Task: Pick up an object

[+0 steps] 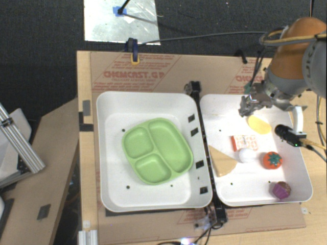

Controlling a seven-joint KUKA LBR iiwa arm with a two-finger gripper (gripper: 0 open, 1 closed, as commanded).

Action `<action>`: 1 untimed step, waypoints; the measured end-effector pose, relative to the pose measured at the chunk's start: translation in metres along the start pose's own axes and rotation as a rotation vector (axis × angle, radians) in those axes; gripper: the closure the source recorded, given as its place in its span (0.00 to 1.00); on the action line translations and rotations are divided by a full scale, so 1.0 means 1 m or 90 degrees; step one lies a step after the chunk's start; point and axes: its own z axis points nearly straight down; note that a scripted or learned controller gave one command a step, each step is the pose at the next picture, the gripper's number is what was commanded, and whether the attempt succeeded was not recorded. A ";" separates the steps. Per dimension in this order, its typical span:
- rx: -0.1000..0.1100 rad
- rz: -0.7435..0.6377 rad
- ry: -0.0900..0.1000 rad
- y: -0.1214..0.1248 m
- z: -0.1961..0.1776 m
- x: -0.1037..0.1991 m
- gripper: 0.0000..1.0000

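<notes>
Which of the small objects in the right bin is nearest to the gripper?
The yellow object: it lies just below the gripper, while the orange one and purple one lie farther toward the front.

On my feed the counter [84, 86] carries two bins side by side. The left bin [110, 111] holds a divided plate [157, 150] near its middle. In the right bin [301, 185] a wedge [220, 162] lies by the left wall, a ball [247, 155] just right of it and touching a small box [242, 141] behind it. A tomato [272, 160] sits further right, a plum [280, 190] in the near right corner. The tool [249, 107] hangs over the far part, just beside a lemon [259, 125].
</notes>
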 end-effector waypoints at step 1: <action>-0.001 -0.001 0.000 0.007 -0.058 0.009 1.00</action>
